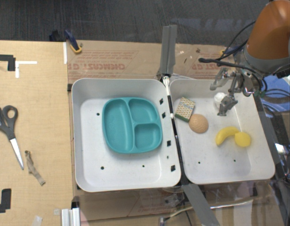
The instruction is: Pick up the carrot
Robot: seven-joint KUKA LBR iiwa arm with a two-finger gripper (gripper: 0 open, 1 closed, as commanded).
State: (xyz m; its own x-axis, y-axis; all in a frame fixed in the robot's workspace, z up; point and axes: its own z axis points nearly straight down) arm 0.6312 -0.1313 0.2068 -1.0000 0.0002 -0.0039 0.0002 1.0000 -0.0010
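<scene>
Progress is looking slight: the gripper (227,108) is hanging low over the far part of the right bin (215,166), beside a small white lump (220,98), and whether it is clenched or released I cannot tell. Which item is the carrot I cannot tell; a smooth curved banana (225,135), a rounded lemon (243,139) and a matte tan egg shape (198,124) are lying nearby.
</scene>
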